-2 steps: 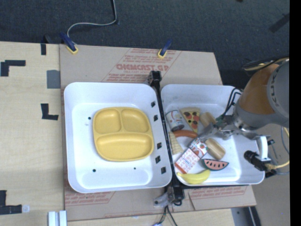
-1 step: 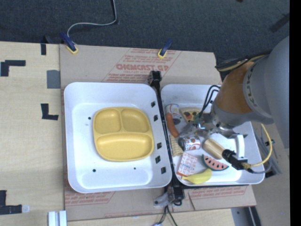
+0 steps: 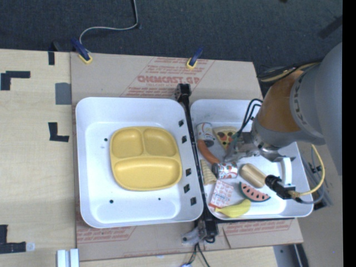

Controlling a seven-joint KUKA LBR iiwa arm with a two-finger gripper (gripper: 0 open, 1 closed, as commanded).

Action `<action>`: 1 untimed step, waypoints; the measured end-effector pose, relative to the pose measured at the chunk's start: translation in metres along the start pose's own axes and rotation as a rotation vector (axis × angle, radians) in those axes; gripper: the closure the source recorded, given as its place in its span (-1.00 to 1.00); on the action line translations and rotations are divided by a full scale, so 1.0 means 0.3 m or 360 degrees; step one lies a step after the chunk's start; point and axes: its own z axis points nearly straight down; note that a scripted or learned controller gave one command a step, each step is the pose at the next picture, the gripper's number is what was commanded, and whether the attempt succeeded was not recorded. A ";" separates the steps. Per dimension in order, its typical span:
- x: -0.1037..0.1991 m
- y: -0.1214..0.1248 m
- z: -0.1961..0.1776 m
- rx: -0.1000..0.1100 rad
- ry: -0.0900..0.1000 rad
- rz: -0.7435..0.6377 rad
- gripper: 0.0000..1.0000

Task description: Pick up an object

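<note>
One fixed camera looks down on the bench from above at a slight slant, far enough back to take in both white bins whole. The left bin (image 3: 89,166) sits in the middle of the frame and the right bin (image 3: 295,204) toward the lower right. Cardboard (image 3: 161,79) under the bins fills the centre, with dark carpet (image 3: 194,15) across the top. The arm (image 3: 300,107) enters from the right edge, close to the lens and looming large.

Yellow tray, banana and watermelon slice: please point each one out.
Yellow tray (image 3: 146,158): camera view, its large lower compartment.
Banana (image 3: 235,208): camera view, middle of its curve.
Watermelon slice (image 3: 254,193): camera view, red flesh.
</note>
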 end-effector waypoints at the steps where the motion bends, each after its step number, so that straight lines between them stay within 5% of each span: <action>1: 0.000 0.000 0.000 0.0000 0.0000 0.0000 -1.00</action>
